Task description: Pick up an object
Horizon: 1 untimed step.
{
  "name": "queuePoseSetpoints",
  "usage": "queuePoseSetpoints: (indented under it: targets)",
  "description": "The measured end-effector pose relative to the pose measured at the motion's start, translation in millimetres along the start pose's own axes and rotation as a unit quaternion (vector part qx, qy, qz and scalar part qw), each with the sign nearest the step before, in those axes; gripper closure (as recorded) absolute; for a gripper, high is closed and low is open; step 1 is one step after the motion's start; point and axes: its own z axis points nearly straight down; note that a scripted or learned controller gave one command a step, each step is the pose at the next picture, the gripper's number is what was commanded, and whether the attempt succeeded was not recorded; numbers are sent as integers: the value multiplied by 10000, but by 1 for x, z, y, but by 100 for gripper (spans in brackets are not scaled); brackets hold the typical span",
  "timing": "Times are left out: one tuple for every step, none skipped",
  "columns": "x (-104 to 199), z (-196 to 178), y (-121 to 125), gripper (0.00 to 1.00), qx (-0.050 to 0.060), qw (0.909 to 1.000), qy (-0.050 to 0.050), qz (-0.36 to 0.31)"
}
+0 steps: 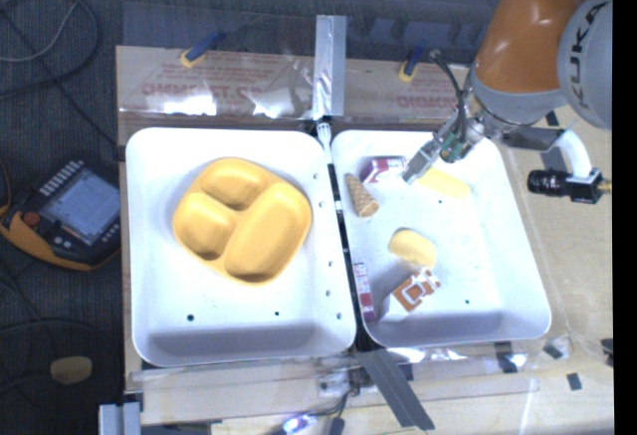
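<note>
White right bin [518, 254] is my landmark. My hand [416, 164] hangs over its far side, tip low beside a maroon-and-white packet [378, 167]; I cannot tell how the hand is set from this angle. Just nearer the arm from the tip lies a pale yellow flat piece [445, 186]. Brown cone [361, 194] sits along the bin's left wall. Yellow lump [411, 246] rests mid-bin, with an orange-and-white carton [415, 291] just in front of it. Left of the bin, the neighbouring bin [149, 314] holds a big yellow three-lobed toy [241, 217]. On the tabletop nothing is lifted.
</note>
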Motion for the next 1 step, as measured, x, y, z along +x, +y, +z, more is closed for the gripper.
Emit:
queuePoseSetpoints:
  targets:
    - [0,-9,1,100,-4,10000,-4,-9]
